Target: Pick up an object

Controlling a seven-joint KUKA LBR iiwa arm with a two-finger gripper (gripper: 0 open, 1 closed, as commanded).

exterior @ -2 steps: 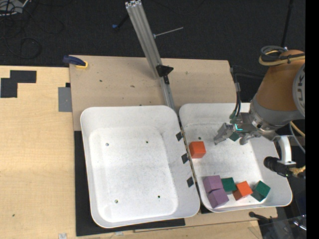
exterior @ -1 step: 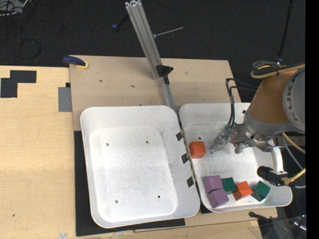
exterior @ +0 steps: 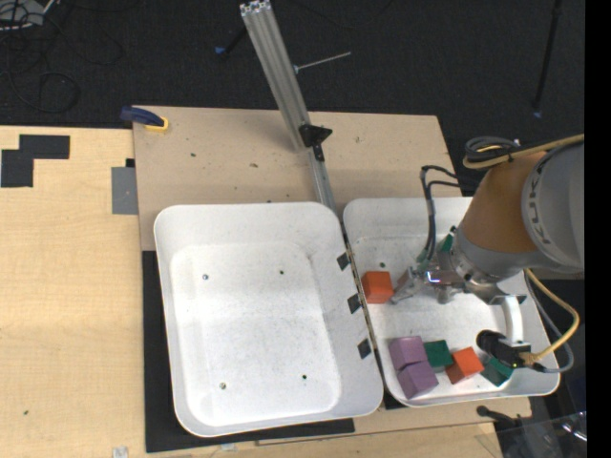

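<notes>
Aluminium rail (exterior: 283, 74) leaning over the bench (exterior: 239, 156).

The grey arm (exterior: 558, 208) reaches in from the right of the camera view, its thick last link bent downward. The orange band (exterior: 496, 213) wraps it just above the wrist (exterior: 473, 270). Dark cables (exterior: 431, 194) loop off the wrist's upper left side. The gripper (exterior: 412, 284) points down and to the left, low beneath the wrist; its 2 fingers are too blurred to make out.
</notes>
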